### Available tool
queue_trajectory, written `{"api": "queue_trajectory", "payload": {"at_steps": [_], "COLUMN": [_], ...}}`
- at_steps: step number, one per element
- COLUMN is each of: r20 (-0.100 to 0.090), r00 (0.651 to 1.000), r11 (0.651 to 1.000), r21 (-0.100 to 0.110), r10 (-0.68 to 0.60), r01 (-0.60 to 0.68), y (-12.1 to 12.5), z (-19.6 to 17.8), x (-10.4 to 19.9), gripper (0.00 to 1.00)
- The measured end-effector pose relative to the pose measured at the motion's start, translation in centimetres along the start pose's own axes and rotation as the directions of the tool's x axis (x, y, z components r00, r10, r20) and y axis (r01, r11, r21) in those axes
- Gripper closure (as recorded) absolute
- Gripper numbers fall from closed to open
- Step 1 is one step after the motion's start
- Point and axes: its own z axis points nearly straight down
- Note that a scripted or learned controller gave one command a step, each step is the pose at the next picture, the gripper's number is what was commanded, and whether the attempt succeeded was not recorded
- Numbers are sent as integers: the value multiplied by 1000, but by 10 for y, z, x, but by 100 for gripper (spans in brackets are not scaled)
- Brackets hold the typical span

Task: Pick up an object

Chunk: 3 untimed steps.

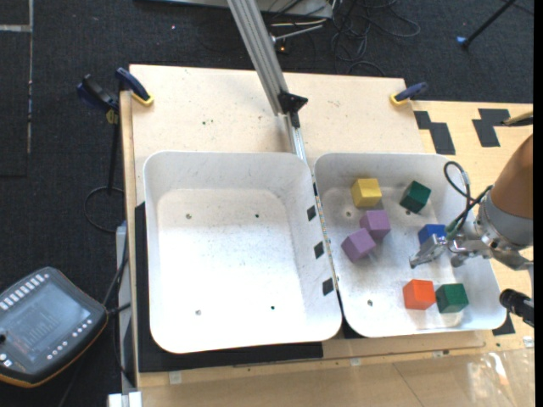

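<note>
The small blue cube (432, 232) looks like the object the arm is going for, judging by where the two-finger metal gripper (431, 250) sits: right against it, in the right-hand shallow white bin (339, 227), toward that bin's right wall and about midway between its far and near edges. The cube is a plain, matte, solid-coloured block, partly hidden by the gripper's silvery body, so only its upper face and one side show. Whether the fingers stand apart or closed I cannot tell, and nothing is plainly seen between them, so I would not call the cube held.

The grey arm (509, 206) reaches in over the bin's right rim, which fits a low approach to a block near that side. The other blocks lie loose and scattered, as if tipped in: a yellow cube (367, 192) and a dark green cube (416, 197) toward the far edge, two purple cubes (376, 224) (358, 244) touching one another near the bin's middle, and an orange cube (418, 294) just beside a second green cube (451, 297) near the near right corner. The blue cube stands apart from all of them, which in my judgement makes it the easier pick. The left-hand white bin (161, 227) lies alongside, sharing the middle rim.
</note>
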Motion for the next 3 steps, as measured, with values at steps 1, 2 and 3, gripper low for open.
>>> {"api": "queue_trajectory", "payload": {"at_steps": [1,2,3], "r20": [2,2,4], "r00": [1000,1000,1000], "r11": [1000,1000,1000], "r21": [-4,-8,-11], "r10": [0,-1,-5], "r01": [0,1,5], "y": [0,1,9], "z": [29,17,-30], "x": [0,0,6], "gripper": [0,100,100]}}
